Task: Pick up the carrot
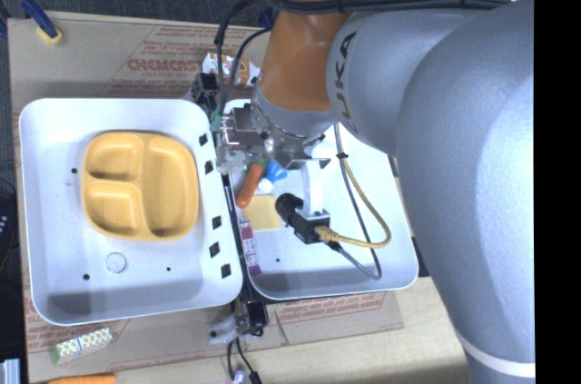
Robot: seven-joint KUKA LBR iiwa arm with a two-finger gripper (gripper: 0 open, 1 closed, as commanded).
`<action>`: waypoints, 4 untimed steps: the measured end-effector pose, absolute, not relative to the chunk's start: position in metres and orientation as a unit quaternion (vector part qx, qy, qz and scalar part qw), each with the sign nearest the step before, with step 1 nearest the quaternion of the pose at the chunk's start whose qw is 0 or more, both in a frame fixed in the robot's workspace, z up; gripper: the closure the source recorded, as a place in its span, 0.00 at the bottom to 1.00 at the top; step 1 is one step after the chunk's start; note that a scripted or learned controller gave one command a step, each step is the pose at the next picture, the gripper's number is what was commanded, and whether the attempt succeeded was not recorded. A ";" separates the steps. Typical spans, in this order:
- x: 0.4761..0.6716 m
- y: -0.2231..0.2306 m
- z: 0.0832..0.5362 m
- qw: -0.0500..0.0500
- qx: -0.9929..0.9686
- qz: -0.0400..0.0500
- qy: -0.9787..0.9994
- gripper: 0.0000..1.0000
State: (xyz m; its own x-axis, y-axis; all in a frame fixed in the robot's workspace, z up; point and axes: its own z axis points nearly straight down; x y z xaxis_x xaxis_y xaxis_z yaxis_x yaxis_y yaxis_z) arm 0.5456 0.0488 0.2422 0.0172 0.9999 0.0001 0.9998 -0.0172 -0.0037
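While the grey arm (436, 101) reaches in from the right of the camera view, its orange band (304, 46) sits over the inner edge of the right bin (381, 273), and the gripper (257, 157) hangs low just above the bin floor near the divider. The carrot (249, 186) lies tilted directly beneath the tool, its upper end hidden under the wrist hardware; whether it sits between the tips or merely beside them cannot be told, and the jaw state cannot be read either. A divided yellow tray (141, 184) rests in the left bin (45, 282). By judgement, approach looks complete; a confirmed grasp and the lift remain.
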 end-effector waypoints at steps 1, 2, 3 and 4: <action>0.523 0.017 0.274 0.001 -0.736 0.001 -0.677 1.00; 0.478 0.028 0.205 0.002 -0.787 0.002 -0.617 1.00; 0.476 -0.026 0.267 0.001 -0.805 0.001 -0.593 1.00; 0.475 0.034 0.191 0.002 -0.863 0.003 -0.505 1.00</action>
